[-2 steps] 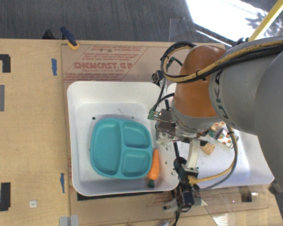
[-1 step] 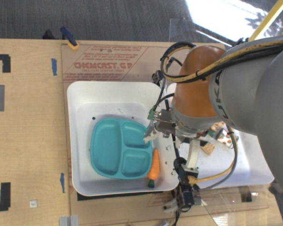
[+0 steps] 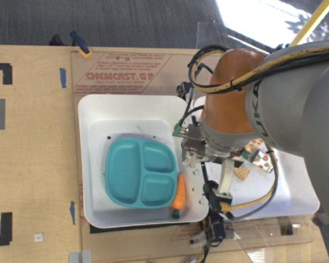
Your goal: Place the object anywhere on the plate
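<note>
Gripper point(image 3: 208, 166) hangs from the wrist, pointing straight down over the seam where the two bins meet. Its own body and cables hide its tip, so whether it is open or closed cannot be told, and nothing can be seen in its hold.

Just beside the gripper, toward the lower left of the view, a carrot point(image 3: 179, 193) lies flat on the left bin point(image 3: 93, 147) floor, lengthwise along the plate's edge, either touching it or nearly so. It is probably the object to be moved, and it is not on the plate yet.

The teal plate point(image 3: 140, 171), divided into three sections, sits further out on that same side, near enough that only a short carry should be needed.

On the gripper's other side, close by in the right bin point(image 3: 296, 196), lie a tan block point(image 3: 242, 172) and a small patterned toy point(image 3: 261, 159); either could instead be the object.

The arm point(image 3: 296, 97) reaches in from the right edge of the view, its orange band point(image 3: 230, 95) directly above the wrist, the last link vertical, set for a top-down pick.
</note>
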